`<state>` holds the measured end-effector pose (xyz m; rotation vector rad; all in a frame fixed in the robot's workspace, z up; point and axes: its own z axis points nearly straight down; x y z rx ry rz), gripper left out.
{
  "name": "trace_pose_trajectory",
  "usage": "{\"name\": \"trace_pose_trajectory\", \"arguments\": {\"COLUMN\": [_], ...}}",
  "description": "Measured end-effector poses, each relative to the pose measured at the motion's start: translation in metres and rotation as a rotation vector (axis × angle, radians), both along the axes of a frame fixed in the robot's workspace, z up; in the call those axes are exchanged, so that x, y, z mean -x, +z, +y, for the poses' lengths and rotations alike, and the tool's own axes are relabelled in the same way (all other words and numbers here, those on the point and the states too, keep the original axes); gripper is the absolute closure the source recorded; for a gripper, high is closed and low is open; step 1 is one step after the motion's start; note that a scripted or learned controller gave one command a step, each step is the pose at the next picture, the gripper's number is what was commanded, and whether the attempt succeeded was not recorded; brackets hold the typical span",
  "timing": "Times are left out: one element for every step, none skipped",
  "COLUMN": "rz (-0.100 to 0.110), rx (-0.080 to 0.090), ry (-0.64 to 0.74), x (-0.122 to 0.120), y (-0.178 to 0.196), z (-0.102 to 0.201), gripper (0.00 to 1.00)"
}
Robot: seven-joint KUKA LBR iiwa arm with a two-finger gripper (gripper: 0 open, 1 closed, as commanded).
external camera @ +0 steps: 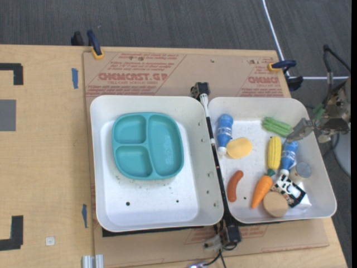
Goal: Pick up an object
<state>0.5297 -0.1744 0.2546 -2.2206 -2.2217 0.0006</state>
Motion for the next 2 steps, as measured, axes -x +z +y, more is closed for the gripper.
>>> {"name": "trace_pose_trajectory", "arguments": {"rz": [0.001, -0.002], "rx": [-0.001, -0.005], "ry": [0.215, 0.334], "x": [-0.007, -0.028], "y": [-0.128, -0.169], "z": [0.014, 0.006], "gripper": [0.00, 0.00]}}
